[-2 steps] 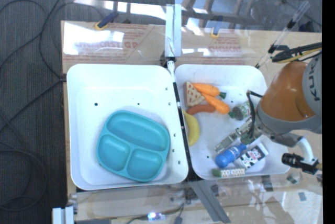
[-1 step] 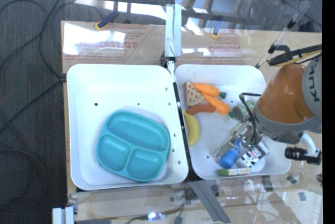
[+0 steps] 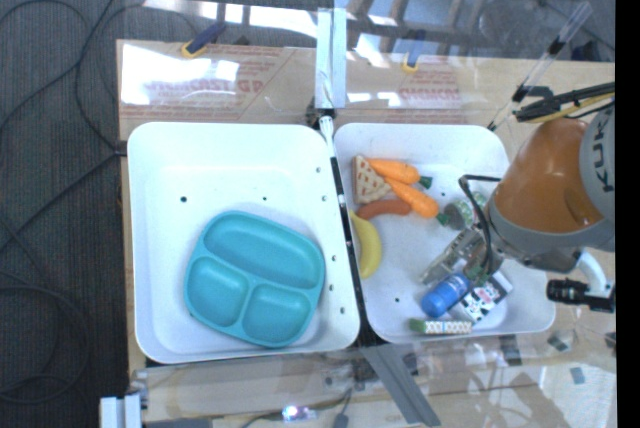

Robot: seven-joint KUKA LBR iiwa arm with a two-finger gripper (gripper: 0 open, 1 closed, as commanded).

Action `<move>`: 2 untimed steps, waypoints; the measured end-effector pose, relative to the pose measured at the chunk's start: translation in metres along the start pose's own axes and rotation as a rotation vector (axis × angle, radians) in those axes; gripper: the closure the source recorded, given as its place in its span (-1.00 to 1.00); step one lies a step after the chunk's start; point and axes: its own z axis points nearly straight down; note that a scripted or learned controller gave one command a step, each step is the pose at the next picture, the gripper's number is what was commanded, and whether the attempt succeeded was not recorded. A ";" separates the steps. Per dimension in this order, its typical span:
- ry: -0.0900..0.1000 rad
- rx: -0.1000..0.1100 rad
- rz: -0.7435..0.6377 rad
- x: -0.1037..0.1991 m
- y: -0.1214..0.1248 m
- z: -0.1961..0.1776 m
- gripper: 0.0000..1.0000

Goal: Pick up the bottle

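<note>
White bins side by side on the bench. Left bin [image 3: 160,166] holds a teal divided tray [image 3: 255,278], three compartments, lying flat toward the bin's lower middle. Right bin [image 3: 455,141] holds the clutter: two orange carrots [image 3: 405,186] near the top centre, a waffle-patterned wedge [image 3: 368,180] touching them on the left, a reddish sausage [image 3: 384,209] just below the wedge, a yellow banana [image 3: 368,246] against the left wall.

Bottle [image 3: 444,297], blue body, lies on its side in the lower right part of the right bin, tilted with one end up toward the gripper. A small printed card or box [image 3: 485,300] sits just beside it on the right, and a strip of dotted pieces like dice [image 3: 446,326] lies just below along the front wall.

Arm [image 3: 545,191] comes in from the right, orange band over the bin's right edge. Gripper [image 3: 462,254] is down low in the bin, right above the upper end of the bottle, near or touching. Metallic parts cluttered there; open or closed, cannot tell. Bottle not visibly between anything.
</note>
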 end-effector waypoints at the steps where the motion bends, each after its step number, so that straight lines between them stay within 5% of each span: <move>1: 0.018 0.021 0.330 0.055 0.060 -0.149 1.00; 2: 0.018 0.021 0.331 0.054 0.059 -0.149 -1.00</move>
